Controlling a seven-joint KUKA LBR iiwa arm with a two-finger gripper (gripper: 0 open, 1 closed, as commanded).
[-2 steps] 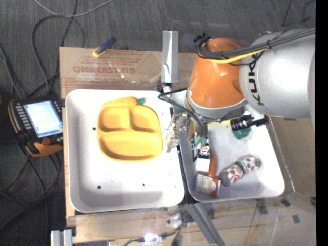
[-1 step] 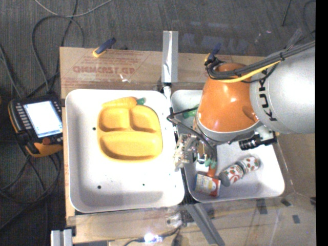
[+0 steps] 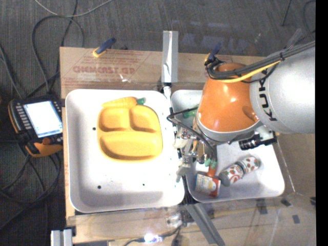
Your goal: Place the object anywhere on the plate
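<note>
Here we see the arm (image 3: pixel 241 104) reaching from three o'clock over the right bin (image 3: pixel 277 186), its gripper (image 3: pixel 190 155) pointing down; the jaws' state we cannot tell.

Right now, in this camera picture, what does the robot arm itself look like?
The bulky grey metal arm has a rounded orange band above the wrist and dark lettering on its shell. Yellow and black cables run along it. The small metallic gripper looks thin and wiry.
</note>
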